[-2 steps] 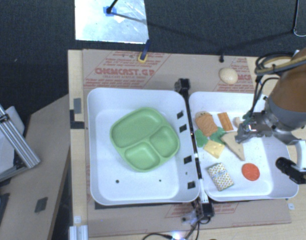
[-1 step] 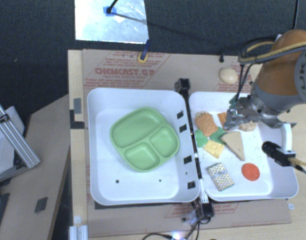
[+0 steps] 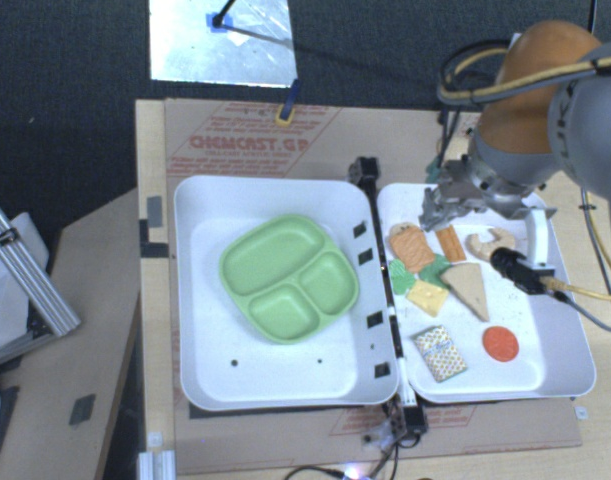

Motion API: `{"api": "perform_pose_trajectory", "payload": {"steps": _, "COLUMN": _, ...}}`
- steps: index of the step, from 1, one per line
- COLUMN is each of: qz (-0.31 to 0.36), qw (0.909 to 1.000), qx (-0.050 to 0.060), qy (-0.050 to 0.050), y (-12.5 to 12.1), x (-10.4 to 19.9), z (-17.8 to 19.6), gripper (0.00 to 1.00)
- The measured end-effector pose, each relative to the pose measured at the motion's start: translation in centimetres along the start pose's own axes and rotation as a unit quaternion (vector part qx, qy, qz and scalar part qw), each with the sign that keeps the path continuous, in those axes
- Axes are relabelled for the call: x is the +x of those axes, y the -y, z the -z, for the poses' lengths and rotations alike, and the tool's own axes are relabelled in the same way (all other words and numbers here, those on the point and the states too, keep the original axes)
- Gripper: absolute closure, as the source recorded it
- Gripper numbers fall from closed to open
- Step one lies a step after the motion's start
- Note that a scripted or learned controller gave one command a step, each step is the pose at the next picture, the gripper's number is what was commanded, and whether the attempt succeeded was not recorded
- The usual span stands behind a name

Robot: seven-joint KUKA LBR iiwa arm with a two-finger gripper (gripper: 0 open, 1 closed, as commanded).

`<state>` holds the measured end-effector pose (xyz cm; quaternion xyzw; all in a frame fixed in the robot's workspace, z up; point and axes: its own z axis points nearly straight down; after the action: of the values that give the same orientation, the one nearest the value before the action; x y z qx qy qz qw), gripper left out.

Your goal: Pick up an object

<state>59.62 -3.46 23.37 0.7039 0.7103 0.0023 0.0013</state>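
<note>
In the right bin [image 3: 565, 358] lie several small items: an orange toast-like piece [image 3: 410, 247], an orange stick [image 3: 450, 243], a green scrap [image 3: 435, 269], a yellow cheese square [image 3: 427, 297], a tan wedge [image 3: 470, 288], a red disc [image 3: 501, 343], a patterned packet [image 3: 440, 353] and a beige curved piece [image 3: 490, 240]. My gripper [image 3: 437, 211] hangs low over the bin's back left part, just above the toast-like piece and the orange stick. I see nothing held in it.
The left bin [image 3: 205, 368] holds a green divided plate [image 3: 290, 278]. A black divider [image 3: 380, 268] with clips runs between the bins. A black part with a yellow cable [image 3: 517, 268] reaches over the right bin. A shiny sheet [image 3: 225, 28] lies behind the bench.
</note>
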Motion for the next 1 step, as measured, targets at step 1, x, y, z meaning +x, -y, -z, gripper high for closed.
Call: {"api": "perform_pose_trajectory", "payload": {"steps": 1, "qz": 0.000, "qw": 1.0000, "qx": 0.001, "qy": 0.000, "y": -2.54, "x": 4.88, "z": -1.34, "gripper": 1.00}}
